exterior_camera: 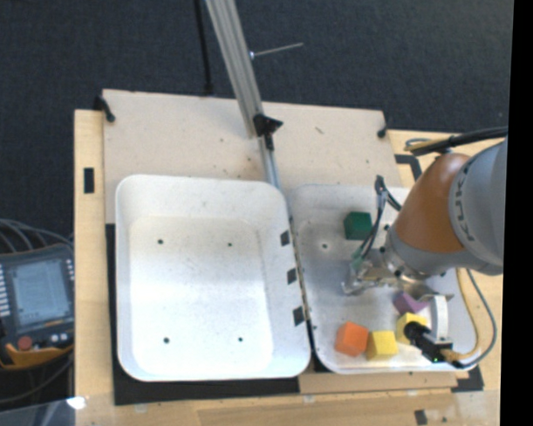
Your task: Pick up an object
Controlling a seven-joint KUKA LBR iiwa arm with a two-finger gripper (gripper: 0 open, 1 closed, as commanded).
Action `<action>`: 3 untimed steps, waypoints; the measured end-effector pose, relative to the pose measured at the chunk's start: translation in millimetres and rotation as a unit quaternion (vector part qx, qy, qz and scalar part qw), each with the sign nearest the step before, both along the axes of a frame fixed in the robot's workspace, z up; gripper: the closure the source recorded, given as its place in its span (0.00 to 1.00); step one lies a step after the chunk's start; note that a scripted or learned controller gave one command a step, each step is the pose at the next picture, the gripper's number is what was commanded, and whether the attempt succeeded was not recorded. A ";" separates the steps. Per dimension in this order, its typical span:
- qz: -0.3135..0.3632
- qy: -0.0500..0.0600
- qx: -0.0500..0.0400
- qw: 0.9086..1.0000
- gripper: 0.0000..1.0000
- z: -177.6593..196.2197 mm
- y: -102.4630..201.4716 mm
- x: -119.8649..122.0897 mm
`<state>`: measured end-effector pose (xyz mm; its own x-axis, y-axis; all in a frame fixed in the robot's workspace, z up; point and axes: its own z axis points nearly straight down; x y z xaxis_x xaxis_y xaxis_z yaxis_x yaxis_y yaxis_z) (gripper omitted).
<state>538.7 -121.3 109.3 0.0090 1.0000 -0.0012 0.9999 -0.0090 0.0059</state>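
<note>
Pincer (pixel 362 281) low in right bin (pixel 323 232), grip state unclear | green block (pixel 358 225) just behind it | orange block (pixel 352 339), yellow block (pixel 383 345) near front wall | no legible writing

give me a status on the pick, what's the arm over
End effector low in right bin, mid floor. Nothing seen held. Green block behind it; orange block and yellow block at near edge. Path clear.
</note>
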 end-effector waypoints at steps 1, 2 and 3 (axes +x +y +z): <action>0.006 -0.001 0.000 1.000 1.00 61.4 2.7 -4.0; 0.006 -0.001 0.000 1.000 1.00 105.5 1.6 1.4; 0.006 -0.001 0.000 1.000 1.00 167.2 1.9 10.2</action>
<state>548.9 -119.4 276.5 -0.0038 1.0000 -0.0020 1.0000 0.0038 0.0086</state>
